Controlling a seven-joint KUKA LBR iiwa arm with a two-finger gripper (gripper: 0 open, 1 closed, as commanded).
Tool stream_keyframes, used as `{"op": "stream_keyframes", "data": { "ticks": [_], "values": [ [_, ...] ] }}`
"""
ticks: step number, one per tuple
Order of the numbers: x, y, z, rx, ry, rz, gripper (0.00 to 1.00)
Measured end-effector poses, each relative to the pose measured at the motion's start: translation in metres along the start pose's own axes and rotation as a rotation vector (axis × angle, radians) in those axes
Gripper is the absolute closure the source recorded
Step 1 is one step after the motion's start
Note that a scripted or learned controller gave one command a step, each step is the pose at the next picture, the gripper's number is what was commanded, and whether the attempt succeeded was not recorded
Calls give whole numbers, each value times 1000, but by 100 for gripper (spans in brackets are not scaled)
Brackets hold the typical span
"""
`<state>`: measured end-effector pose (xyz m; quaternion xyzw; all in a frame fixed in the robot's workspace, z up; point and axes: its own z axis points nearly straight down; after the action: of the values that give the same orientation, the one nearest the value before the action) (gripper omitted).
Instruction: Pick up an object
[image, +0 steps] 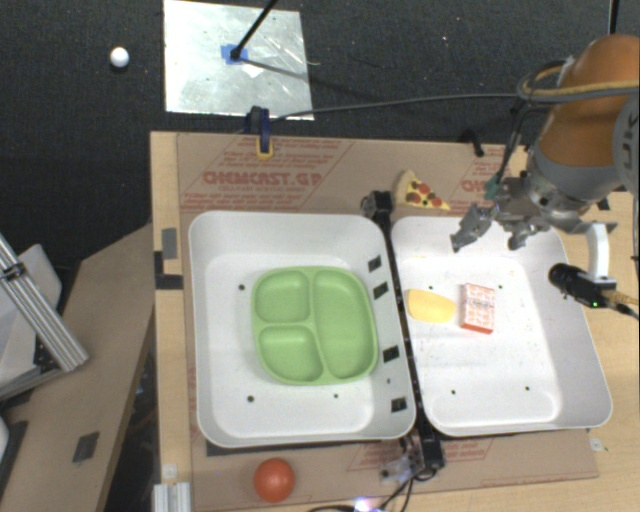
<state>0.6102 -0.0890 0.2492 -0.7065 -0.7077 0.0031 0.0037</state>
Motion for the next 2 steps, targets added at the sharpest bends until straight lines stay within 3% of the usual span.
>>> {"op": "stream_keyframes", "data": {
  "ticks": [1, 2],
  "values": [
    [0, 2, -6, -11, -1, -2, 0],
    [-6, 3, 54, -8, -1, 0, 0]
  ]
}}
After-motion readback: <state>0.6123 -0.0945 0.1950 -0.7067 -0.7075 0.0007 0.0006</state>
